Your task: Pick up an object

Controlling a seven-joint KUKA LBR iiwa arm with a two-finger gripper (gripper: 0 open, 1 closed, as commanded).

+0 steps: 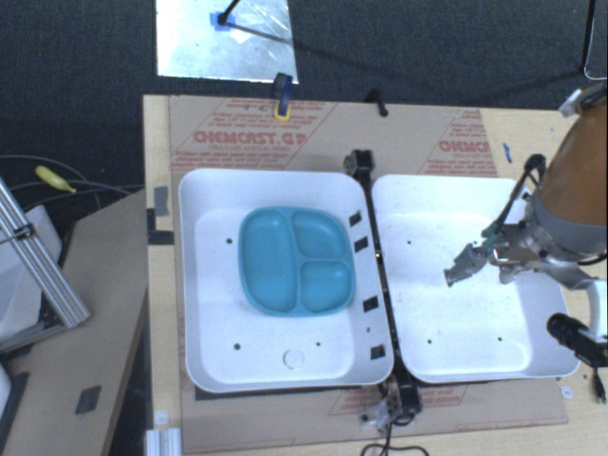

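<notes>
You have 1 blue divided plate (294, 260) lying flat in the middle of the left bin (204, 198), with 3 compartments facing up. Your gripper (463, 267) hangs over the left part of the right bin (446, 193), well apart from the plate. You cannot tell from here whether it is clenched or released.

Probably lab, white bins (214, 217), aluminium framing (38, 264)
</notes>
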